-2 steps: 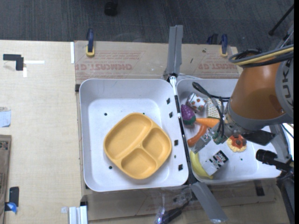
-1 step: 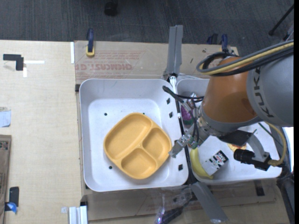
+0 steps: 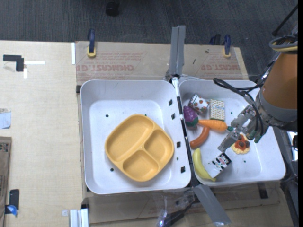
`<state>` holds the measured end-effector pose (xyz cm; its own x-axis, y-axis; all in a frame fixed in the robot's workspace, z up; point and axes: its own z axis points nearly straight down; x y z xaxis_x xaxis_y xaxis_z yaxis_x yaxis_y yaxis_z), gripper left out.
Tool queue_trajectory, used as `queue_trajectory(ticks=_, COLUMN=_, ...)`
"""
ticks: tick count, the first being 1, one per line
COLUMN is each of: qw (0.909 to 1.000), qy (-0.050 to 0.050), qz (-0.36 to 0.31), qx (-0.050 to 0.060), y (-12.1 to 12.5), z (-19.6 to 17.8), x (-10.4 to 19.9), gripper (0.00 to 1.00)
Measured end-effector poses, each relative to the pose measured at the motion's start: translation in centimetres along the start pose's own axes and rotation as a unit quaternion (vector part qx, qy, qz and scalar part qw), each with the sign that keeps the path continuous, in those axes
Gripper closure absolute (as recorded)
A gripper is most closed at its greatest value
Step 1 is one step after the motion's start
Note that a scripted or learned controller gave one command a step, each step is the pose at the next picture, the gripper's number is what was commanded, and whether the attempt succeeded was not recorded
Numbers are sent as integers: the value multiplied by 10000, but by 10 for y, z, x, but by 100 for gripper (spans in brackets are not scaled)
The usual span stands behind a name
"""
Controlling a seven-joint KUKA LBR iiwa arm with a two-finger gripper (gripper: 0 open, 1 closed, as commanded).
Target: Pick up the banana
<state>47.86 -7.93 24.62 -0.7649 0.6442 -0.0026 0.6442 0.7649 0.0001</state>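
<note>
Banana [image 3: 200, 166] lay near the front left corner of the right-hand bin [image 3: 265, 174], its yellow curve running alongside the wall that bin shared with its neighbour. A small black-and-white packet [image 3: 219, 162] sat just beside it on the right, touching or nearly so. Above the banana lay an orange sausage-shaped piece [image 3: 200, 137], tilted, then a carrot [image 3: 214, 125] pointing across the bin, a purple bunch of grapes [image 3: 191, 116], a white spotted toy [image 3: 199, 103] and a small patterned box [image 3: 217, 109] toward the back.

My fingers [image 3: 235, 132] hung over the middle of the right bin, to the right of the carrot's tip and up and to the right of the banana, apart from it. Whether they were spread or pressed together I could not tell; the grey metal blurred into the cables around the wrist. Nothing showed between them. Just beside them, on the bin floor, sat a small red-and-yellow item [image 3: 241, 145].

In the left bin [image 3: 94, 141] a yellow divided plate [image 3: 139, 147] rested at a slant. Both bins sat on a cardboard sheet [image 3: 128, 63] clamped to the bench [image 3: 38, 126].
</note>
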Motion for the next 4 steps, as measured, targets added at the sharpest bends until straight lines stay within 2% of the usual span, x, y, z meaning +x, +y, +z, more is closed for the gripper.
queue_trajectory(ticks=1, qw=9998, qy=17, qz=-174, qx=5, y=46, z=55, x=40, gripper=0)
queue_trajectory(ticks=2, qw=10000, qy=10, qz=75, qx=6, y=118, z=55, x=92, gripper=0)
queue_trajectory(ticks=3, qw=9989, qy=10, qz=468, qx=7, y=21, z=55, x=18, gripper=0)
queue_trajectory(ticks=4, qw=10000, qy=13, qz=9, qx=5, y=87, z=55, x=74, gripper=0)
